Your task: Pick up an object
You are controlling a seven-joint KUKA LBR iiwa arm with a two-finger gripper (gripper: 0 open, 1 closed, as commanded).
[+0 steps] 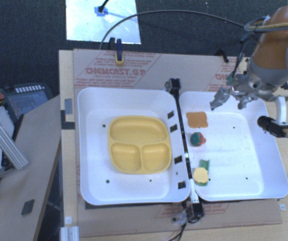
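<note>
Clearly spread, pincer (231, 100) holds nothing.

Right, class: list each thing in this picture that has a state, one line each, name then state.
gripper: open, raised over the right bin's far edge, holding nothing
yellow divided plate: upright in the left bin, compartments bare
orange flat piece: lying flat, right bin
red and green piece: resting, right bin
yellow and green piece: resting, right bin
</note>
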